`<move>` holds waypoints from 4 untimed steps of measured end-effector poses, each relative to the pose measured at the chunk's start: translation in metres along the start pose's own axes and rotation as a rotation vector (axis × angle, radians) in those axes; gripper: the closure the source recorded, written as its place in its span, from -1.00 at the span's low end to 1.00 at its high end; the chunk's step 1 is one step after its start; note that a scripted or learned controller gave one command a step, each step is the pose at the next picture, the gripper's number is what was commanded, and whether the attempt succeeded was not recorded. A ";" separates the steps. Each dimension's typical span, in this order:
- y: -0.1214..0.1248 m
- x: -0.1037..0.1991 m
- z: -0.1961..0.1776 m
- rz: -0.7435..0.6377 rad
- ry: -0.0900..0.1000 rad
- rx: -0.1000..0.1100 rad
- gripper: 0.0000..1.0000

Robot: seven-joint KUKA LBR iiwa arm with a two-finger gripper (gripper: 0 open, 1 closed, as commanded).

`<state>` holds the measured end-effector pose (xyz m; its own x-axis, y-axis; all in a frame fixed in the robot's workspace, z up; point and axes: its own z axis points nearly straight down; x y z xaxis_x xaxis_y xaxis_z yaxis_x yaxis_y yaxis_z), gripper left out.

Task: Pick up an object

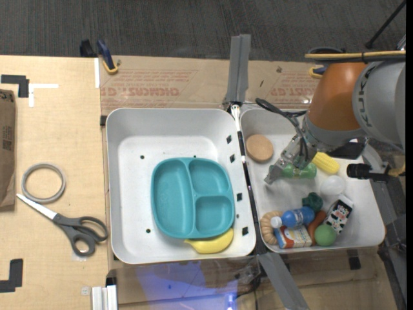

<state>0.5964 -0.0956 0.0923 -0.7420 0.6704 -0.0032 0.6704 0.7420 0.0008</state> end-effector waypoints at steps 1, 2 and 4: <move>-0.057 0.049 0.000 0.165 0.002 0.002 -1.00; -0.057 0.048 -0.009 0.163 0.000 0.000 1.00; 0.065 0.049 -0.176 0.401 0.000 0.002 1.00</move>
<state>0.6030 -0.0137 0.2683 -0.4215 0.9068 -0.0028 0.9068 0.4215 -0.0004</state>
